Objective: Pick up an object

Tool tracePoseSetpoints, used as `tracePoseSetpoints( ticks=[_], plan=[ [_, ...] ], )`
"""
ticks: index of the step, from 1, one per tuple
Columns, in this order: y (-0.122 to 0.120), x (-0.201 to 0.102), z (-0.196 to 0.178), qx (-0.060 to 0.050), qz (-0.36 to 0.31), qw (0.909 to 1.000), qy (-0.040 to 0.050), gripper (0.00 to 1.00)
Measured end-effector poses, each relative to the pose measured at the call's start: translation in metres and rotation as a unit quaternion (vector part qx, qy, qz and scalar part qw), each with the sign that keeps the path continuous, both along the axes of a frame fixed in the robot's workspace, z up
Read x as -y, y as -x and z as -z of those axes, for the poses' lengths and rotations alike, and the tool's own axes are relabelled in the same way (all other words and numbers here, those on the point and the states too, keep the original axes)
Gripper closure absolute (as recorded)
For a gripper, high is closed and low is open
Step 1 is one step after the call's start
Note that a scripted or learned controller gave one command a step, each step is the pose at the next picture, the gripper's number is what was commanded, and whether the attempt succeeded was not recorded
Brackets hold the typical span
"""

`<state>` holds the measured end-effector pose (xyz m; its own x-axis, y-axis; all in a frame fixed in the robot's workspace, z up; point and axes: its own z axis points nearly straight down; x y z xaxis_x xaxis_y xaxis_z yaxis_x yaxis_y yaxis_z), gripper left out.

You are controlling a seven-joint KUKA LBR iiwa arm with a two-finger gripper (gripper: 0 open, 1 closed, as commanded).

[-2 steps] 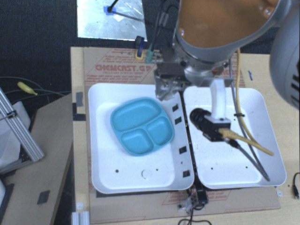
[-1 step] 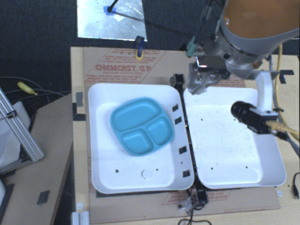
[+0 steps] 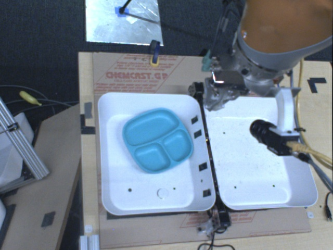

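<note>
A light blue plate (image 3: 157, 139) with three compartments lies flat in the middle of the left white bin (image 3: 112, 191). My gripper (image 3: 217, 99) hangs under the large grey and orange arm at the far left corner of the right bin (image 3: 299, 197), close to the divide between the two bins. It sits to the right of and beyond the plate, well apart from it. The wrist hides its tips.
A black cylindrical part on a white bracket (image 3: 268, 133) sticks out from the arm over the right bin. Cables (image 3: 312, 158) trail off to the right. A shiny metal sheet (image 3: 124, 14) lies beyond the bins, and aluminium framing (image 3: 21, 150) stands at the left.
</note>
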<state>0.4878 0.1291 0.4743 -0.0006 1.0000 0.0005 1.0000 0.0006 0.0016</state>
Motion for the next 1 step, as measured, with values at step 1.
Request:
tracePoseSetpoints(
  ticks=[1],
  plan=[
    [0.0014, -0.0181, 0.0548, -0.002, -0.002, 1.0000, 0.0004, 1.00]
  ],
)
